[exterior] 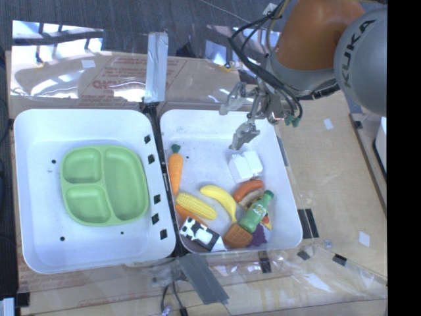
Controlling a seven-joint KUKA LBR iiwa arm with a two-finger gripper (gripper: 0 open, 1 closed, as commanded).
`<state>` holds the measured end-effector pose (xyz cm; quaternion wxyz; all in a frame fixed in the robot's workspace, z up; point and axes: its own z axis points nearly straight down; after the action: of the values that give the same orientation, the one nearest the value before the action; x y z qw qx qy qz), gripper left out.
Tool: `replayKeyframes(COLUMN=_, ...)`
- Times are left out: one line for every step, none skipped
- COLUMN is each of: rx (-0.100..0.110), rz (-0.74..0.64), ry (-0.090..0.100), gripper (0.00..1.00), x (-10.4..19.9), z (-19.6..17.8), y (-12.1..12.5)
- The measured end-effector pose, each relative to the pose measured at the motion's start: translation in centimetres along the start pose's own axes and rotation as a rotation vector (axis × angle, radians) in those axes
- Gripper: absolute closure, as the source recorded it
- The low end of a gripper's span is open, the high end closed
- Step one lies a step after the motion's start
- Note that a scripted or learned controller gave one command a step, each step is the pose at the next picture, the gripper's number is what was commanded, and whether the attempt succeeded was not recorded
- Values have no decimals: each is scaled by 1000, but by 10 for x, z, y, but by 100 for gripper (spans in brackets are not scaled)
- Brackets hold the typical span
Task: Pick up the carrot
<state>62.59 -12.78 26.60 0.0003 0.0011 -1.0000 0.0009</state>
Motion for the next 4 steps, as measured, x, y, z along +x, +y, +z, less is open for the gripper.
replayKeyframes(rx=-6, rz=-84, ry=11, gripper=0, x=16, z=131, y=29)
replayKeyframes(rx=-2, rz=24, ry=1, gripper=0, x=36, z=175, y=35)
replayKeyframes(rx=-1, rz=16, ry=-2, gripper=100, x=35, z=164, y=36)
replayKeyframes(rx=-2, rz=16, ry=-2, gripper=0, x=35, z=164, y=36)
